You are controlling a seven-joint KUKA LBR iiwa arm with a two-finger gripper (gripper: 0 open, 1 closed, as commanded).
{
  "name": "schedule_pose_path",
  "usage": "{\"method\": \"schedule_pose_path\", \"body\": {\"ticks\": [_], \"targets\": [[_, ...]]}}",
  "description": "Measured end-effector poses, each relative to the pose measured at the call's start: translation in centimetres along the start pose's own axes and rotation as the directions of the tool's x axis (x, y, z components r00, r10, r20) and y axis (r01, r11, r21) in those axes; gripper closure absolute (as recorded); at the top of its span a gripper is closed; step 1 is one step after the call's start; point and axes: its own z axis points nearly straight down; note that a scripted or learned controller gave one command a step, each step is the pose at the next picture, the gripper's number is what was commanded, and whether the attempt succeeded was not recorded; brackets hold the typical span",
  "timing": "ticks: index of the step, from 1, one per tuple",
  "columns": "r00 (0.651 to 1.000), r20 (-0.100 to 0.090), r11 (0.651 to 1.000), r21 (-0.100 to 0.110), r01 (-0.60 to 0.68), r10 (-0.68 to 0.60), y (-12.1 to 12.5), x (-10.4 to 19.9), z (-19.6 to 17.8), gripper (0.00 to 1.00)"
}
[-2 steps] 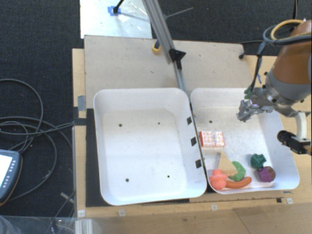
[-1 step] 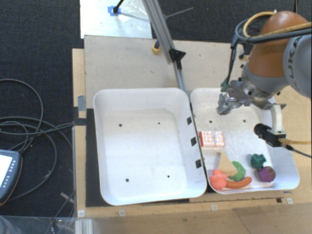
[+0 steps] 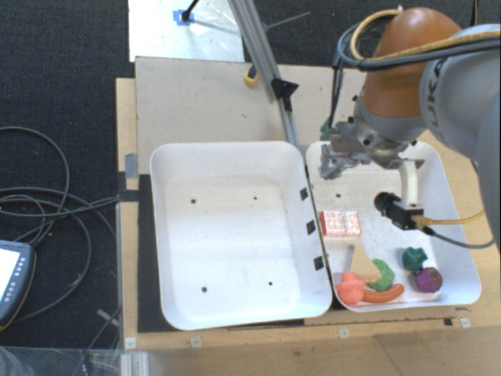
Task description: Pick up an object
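The right bin (image 3: 458, 233) holds several small objects near its front. A pink and white box (image 3: 340, 224) lies against the bin's left wall. In front of it lie a tan wedge (image 3: 359, 262), a green curved piece (image 3: 384, 272), a salmon lump (image 3: 350, 289) and a red sausage shape (image 3: 385, 294). A dark green piece (image 3: 413, 257) and a purple one (image 3: 427, 280) sit at the front right. My gripper (image 3: 332, 164) hangs over the bin's back left corner, well behind the box and apart from every object.
The left bin (image 3: 235, 233) stands beside the right one, and their walls touch. A slanted grey pole (image 3: 262, 45) crosses the back of the bench. A black and white fitting (image 3: 398, 206) with a yellow cable hangs off the arm over the right bin.
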Motion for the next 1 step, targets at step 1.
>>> {"method": "schedule_pose_path", "body": {"ticks": [1], "targets": [[1.0,0.0,1.0,-0.001,-0.001,0.001,1.34,5.31,-0.52,1.0]]}}
